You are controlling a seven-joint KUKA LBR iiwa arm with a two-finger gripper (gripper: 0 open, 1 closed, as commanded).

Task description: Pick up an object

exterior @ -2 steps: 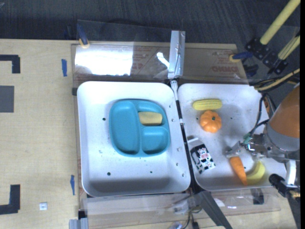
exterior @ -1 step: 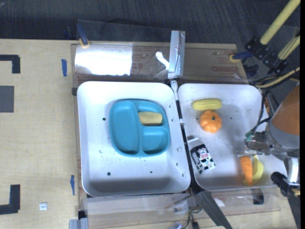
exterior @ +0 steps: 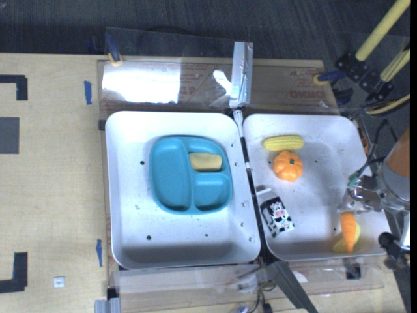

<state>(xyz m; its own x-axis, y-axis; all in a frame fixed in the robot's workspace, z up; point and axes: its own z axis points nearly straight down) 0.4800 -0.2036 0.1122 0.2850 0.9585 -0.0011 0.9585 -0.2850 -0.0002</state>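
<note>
Left bin (exterior: 124, 175): a blue divided plate (exterior: 174, 175) sits near its centre, and a pale yellow block (exterior: 206, 162) lies in the plate's upper right compartment. Right bin (exterior: 319, 175): a yellow corn cob (exterior: 283, 142) lies close to the far edge, towards the bin's left side, with a small orange pumpkin (exterior: 288, 165) just beside it on the near side, possibly touching. A black-and-white cow-patterned item (exterior: 278, 216) lies near the bin's near left corner, by the wall shared with the left bin. An orange carrot-like piece (exterior: 348, 232) with a yellow end lies at the near right corner, against the right edge. My claw (exterior: 362, 197) hangs at the right edge of the right bin, just above that carrot piece in the view. How wide my claw stands, I cannot tell. I see nothing lifted clear of the bin floor.
</note>
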